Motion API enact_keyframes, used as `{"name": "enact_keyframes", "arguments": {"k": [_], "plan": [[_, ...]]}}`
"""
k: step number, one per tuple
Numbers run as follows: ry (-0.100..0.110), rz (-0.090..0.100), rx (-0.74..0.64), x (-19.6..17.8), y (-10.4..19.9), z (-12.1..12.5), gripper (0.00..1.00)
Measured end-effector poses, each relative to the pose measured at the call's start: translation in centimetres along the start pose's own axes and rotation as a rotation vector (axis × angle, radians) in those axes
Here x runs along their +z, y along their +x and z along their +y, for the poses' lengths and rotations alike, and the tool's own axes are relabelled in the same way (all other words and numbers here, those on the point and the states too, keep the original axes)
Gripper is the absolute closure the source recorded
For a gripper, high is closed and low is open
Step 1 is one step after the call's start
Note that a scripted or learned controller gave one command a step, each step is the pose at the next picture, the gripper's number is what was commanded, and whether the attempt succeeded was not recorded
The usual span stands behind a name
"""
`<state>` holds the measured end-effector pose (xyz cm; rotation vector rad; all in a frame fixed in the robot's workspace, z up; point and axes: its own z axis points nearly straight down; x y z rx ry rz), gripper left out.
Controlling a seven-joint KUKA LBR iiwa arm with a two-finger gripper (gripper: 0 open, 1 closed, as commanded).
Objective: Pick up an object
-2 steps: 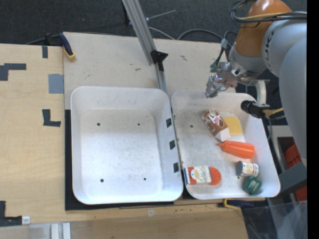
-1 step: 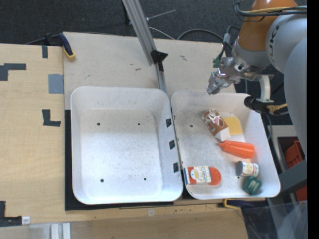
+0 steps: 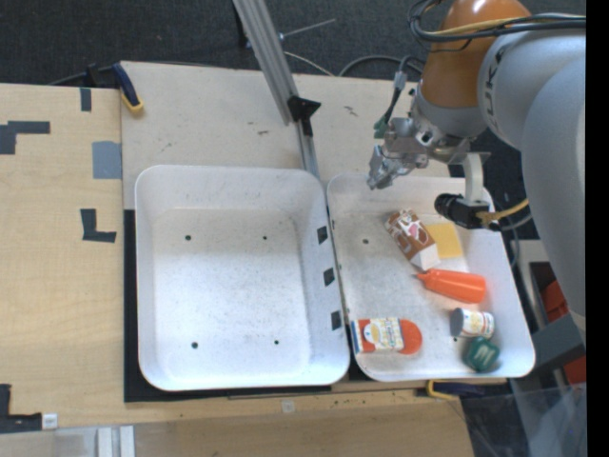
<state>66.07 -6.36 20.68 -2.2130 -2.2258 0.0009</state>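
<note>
Gripper: my gripper (image 3: 383,173) hangs over the far edge of the right bin (image 3: 366,255), near its top left corner. I cannot tell from this angle how it is set, and I see nothing in it.

Step in hand: as I judge it, I am choosing a target and lining up for the descent; nothing is picked yet.

Candidates: all lie in the right bin. The brown carton (image 3: 411,234) is nearest, and it leans against a yellow block (image 3: 445,241). Past those lies an orange bottle (image 3: 453,284). Along the near wall are a red pouch (image 3: 388,335), a small white cup (image 3: 474,324) and a green lump (image 3: 481,354).

Left bin: the left bin (image 3: 228,274) holds nothing I would go for.

Best pick: I would take the orange bottle or the red pouch, since each has bare floor around it.

Approach: come straight down over the middle of the thing and close across its narrow side.

Risk: the carton and yellow block touch, so a grab there may catch both or push one aside. The cup and green lump sit close to the wall and to each other, leaving little room.

Check: lift slowly and confirm the thing rises.
</note>
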Motion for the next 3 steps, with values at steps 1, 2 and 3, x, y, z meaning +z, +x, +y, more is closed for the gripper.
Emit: {"name": "enact_keyframes", "arguments": {"k": [1,2,3], "plan": [[0.0,0.0,-0.001,-1.2,5.3,-2.1,1.0],[0.002,0.0,0.0,-0.4,10.4,-4.6,1.0],[0.002,-0.001,0.0,-0.2,14.2,-7.7,1.0]]}}
